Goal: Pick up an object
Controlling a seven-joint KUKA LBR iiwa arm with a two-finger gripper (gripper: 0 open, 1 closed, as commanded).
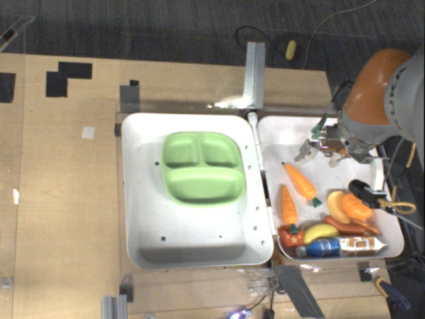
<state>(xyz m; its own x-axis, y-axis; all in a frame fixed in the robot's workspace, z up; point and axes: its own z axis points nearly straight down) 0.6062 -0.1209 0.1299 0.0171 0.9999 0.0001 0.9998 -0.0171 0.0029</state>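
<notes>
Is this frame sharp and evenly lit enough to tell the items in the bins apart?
Camera view: mostly yes. The green tray and two carrots read crisply; glare washes out the left bin near its far rim; the arm and gripper look soft.

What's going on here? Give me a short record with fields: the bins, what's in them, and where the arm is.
left bin: holds a green divided plate
right bin: holds two carrots, a banana, a blue bottle, other toy food
arm: reaching over the right bin's far side
gripper: above bare bin floor, nothing seen in it
</notes>
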